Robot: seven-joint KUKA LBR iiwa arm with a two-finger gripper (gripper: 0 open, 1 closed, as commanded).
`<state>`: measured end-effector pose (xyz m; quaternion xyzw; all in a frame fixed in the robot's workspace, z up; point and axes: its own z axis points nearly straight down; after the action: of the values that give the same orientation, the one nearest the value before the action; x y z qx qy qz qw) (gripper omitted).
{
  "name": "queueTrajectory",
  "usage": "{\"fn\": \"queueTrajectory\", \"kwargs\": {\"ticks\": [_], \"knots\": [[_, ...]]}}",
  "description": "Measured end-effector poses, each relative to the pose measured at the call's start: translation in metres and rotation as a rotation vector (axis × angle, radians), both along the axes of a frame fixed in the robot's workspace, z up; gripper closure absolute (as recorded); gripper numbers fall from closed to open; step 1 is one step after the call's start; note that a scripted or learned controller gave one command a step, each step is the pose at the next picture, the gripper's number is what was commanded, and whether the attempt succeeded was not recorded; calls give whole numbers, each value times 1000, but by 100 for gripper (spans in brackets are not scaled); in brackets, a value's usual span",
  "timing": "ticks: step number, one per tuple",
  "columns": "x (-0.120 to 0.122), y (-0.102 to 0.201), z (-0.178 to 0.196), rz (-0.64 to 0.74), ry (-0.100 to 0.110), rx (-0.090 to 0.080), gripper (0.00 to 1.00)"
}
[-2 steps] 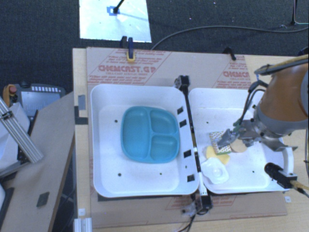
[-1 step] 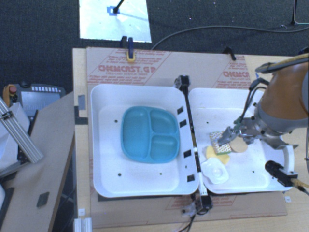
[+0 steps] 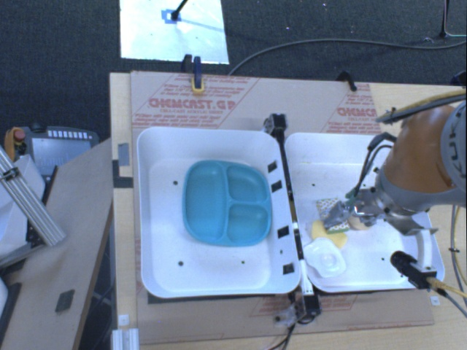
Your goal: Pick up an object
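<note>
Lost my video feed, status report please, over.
Claw low in right white bin, over yellow flat piece. White round lid beside it. Blue divided plastic plate in left bin.

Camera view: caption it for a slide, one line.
KUKA arm's gripper low over small items in the right bin; blue divided plate in the left bin.

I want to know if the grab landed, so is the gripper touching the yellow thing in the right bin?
Cannot tell. In the camera view the gripper overlaps the yellow object in the right bin, and the slanted angle shows neither contact nor a gap.
</note>
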<state>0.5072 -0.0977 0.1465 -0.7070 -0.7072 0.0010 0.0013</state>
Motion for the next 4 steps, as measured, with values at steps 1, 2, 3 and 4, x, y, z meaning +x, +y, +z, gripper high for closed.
{"fn": "queueTrajectory", "kwargs": {"ticks": [1,2,3,4], "knots": [[-5,6,-61,1,1,1,0],[-4,6,-62,0,-4,1,0],[1,6,-45,0,-18,0,100],[1,6,-2,4,-9,-1,100]]}}
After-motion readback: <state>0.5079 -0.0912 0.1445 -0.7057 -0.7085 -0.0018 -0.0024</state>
